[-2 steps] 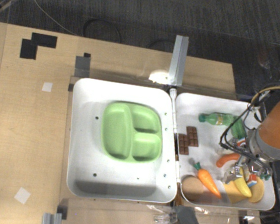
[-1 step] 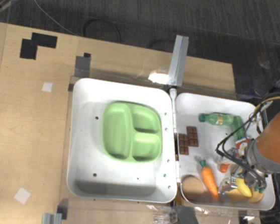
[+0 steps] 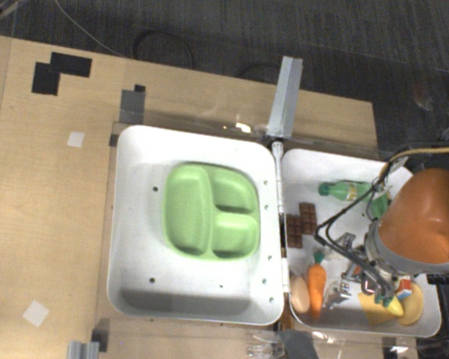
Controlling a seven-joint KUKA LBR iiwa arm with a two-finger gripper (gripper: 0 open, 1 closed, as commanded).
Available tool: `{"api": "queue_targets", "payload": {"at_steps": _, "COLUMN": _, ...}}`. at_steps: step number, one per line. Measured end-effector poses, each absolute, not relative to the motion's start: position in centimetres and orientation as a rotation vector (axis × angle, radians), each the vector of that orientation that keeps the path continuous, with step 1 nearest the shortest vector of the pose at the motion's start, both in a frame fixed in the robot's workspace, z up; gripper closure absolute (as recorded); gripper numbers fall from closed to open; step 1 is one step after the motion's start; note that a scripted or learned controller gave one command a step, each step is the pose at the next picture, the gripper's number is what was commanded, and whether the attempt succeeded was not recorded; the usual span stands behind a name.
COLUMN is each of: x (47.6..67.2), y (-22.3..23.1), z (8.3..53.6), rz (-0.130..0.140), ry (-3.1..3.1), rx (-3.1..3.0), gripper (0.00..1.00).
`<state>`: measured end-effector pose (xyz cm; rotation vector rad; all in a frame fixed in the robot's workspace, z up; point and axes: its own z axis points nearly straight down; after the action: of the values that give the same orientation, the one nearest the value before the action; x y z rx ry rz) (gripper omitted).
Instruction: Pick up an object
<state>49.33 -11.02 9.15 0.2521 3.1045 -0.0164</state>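
Note:
The right bin (image 3: 300, 169) holds several small items. An orange carrot (image 3: 316, 287) lies at its front left beside a beige rounded piece (image 3: 299, 295). A brown chocolate bar (image 3: 301, 223) lies along the left wall, and a green bottle (image 3: 343, 190) lies near the back. A yellow toy (image 3: 385, 306) with coloured bits sits at the front right. My gripper (image 3: 345, 285) hangs low over the bin floor, just right of the carrot and left of the yellow toy. The arm's orange band (image 3: 424, 219) hides much of the bin's right half.
The left bin (image 3: 131, 228) holds a green divided plate (image 3: 211, 211) in its middle. A metal post (image 3: 285, 97) stands behind the wall between the two bins. Black cables (image 3: 342, 217) loop from the wrist over the right bin. Wooden bench top lies to the left.

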Motion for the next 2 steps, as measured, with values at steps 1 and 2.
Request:
{"api": "queue_targets", "payload": {"at_steps": 1, "x": 49.24, "y": -16.71, "z": 9.09, "rz": -0.007, "ry": 3.115, "rx": 0.200, "gripper": 0.00}}
{"api": "queue_targets", "payload": {"at_steps": 2, "x": 49.28, "y": -16.68, "z": 9.09, "rz": -0.008, "ry": 3.116, "rx": 0.168, "gripper": 0.00}}
